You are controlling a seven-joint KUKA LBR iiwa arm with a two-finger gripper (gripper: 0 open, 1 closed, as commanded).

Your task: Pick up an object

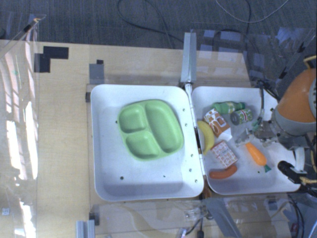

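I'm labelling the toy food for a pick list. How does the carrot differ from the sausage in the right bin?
The carrot is bright orange with a green tip at its lower right; the sausage is reddish brown all over. The carrot tapers and lies on a slant, while the sausage is even in thickness, slightly curved and lies nearly level. The carrot sits nearer the gripper; the sausage lies nearer the bin's front wall. Both are small, elongated and lie flat in the right bin.

2 white bins [99, 148]; 1 green plate [150, 128], 1 banana [206, 135], 1 carrot [256, 154], 1 sausage [223, 172], 1 bottle [228, 107]
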